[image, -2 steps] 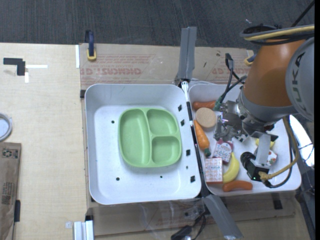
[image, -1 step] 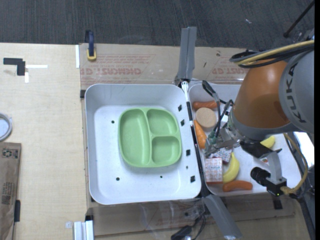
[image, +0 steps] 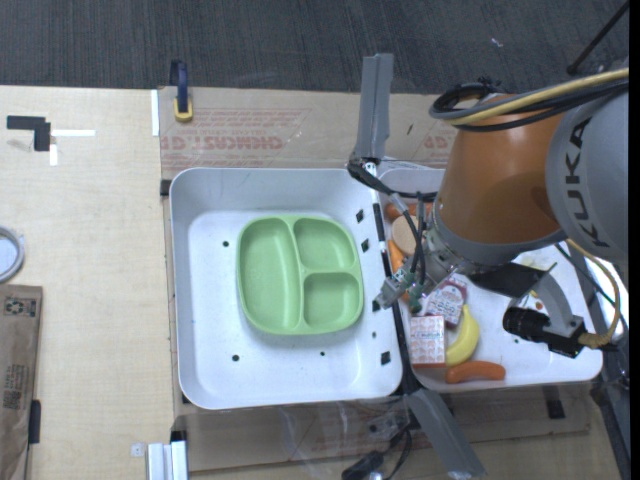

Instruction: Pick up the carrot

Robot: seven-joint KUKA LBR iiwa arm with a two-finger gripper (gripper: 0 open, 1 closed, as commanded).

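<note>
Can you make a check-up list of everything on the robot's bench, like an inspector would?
Surface: wooden bench bearing two white bins, left bin and right bin.
Job's things: carrot lies at the right bin's near edge, untouched.
Clutter: green divided plate in the left bin; banana and small printed packet beside the carrot.
Grippers: gripper low over the right bin's left side, fingers hidden.
Cables: yellow and black cables along the arm.
Surroundings: tape roll at the bench's left edge; dark floor beyond.
</note>
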